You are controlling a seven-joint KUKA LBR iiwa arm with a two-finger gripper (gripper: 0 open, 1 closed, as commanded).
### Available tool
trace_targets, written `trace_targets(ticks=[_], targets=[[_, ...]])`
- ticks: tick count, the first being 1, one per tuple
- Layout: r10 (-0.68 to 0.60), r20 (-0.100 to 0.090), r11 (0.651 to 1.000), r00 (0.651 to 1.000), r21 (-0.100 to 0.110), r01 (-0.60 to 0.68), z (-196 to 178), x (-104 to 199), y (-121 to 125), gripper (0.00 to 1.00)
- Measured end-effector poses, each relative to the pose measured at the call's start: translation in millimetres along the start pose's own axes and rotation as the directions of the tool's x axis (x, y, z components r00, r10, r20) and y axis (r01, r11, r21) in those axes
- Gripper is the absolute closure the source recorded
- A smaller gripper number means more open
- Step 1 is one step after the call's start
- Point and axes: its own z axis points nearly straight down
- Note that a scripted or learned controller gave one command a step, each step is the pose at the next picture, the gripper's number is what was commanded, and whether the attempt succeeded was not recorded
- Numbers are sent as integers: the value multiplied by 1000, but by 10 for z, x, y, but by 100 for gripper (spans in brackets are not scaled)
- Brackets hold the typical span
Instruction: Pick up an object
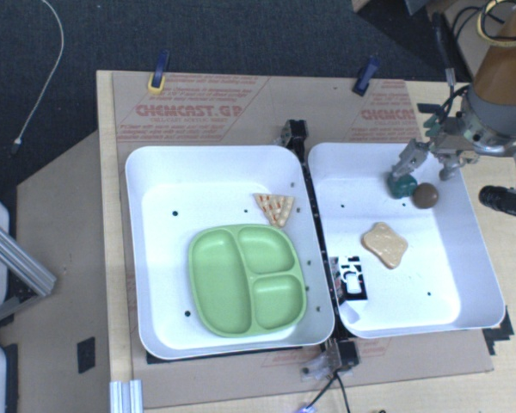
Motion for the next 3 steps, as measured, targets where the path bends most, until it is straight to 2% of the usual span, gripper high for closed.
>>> trace_targets(ticks=[1,2,3], targets=[[-3,3,1000,1000,-15,3,-90,5,30,0],[-2,1,1000,1000,-9,2,466,-45,-58,0],[-3,2,1000,1000,-10,3,924,-109,-33,0]])
